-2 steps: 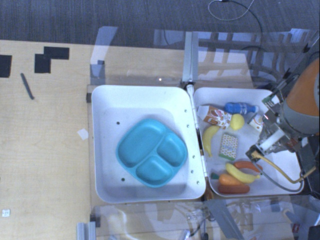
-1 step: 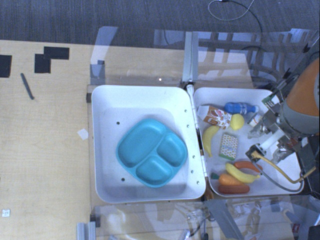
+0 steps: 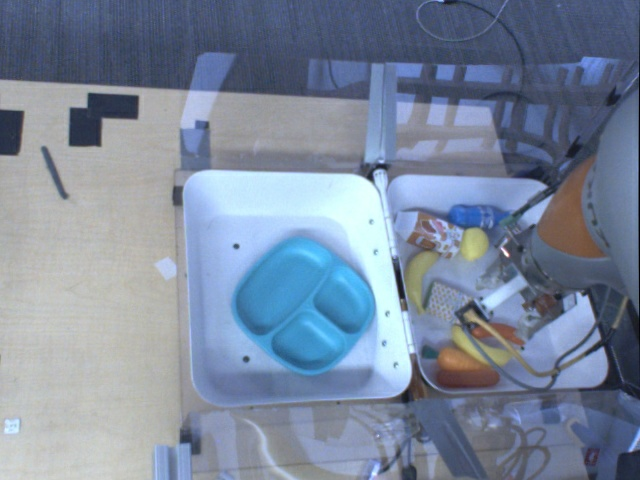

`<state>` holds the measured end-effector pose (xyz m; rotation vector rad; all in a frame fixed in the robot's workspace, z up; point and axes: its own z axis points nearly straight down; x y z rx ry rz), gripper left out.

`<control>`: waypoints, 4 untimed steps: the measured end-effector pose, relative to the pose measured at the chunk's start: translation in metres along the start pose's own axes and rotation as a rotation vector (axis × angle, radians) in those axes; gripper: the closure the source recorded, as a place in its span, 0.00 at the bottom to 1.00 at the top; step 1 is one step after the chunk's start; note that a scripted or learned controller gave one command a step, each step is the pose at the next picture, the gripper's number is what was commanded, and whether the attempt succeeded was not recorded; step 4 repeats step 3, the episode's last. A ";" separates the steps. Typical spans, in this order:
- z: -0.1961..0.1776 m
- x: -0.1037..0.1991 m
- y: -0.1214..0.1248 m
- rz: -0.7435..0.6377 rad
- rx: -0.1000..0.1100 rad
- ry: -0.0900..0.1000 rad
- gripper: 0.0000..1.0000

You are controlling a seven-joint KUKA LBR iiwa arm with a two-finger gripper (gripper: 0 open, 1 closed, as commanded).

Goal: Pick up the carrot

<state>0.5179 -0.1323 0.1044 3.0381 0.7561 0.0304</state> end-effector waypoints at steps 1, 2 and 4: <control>-0.010 0.001 0.001 -0.010 -0.003 0.001 1.00; 0.014 -0.010 -0.035 0.199 0.003 -0.005 1.00; -0.082 0.013 -0.084 0.280 0.012 -0.015 1.00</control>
